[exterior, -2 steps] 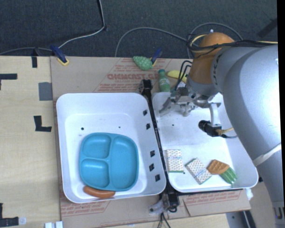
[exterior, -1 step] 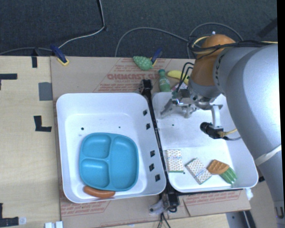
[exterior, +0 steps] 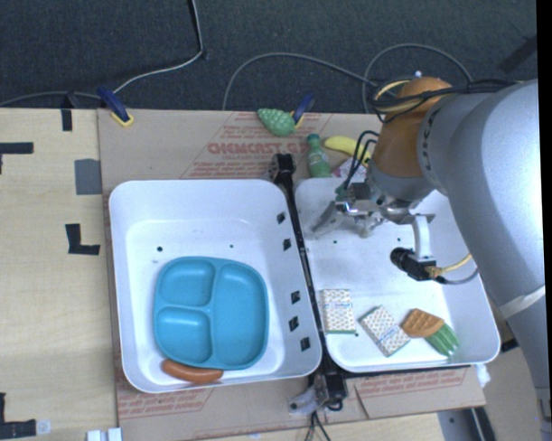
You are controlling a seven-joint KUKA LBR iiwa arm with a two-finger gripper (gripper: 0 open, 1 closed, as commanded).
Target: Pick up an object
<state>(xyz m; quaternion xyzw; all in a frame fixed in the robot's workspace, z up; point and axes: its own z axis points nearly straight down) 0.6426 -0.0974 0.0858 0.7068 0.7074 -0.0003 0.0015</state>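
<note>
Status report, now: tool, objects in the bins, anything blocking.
Tool low in right bin, far end; nothing seen between its fingers. Two packets and carrot near front. Blue tray, sausage in left bin. Nothing blocking.

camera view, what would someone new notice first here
The big grey arm with its orange band fills the right side, its claw low in the right bin near the back wall. In the left bin, a bright blue divided plate stands out, with an orange sausage-like toy at its front edge.

Glossy white plastic bins [exterior: 203, 195], smooth blue plastic plate [exterior: 210, 311] (slight sheen), matt printed cardboard [exterior: 228, 153] beneath
</note>
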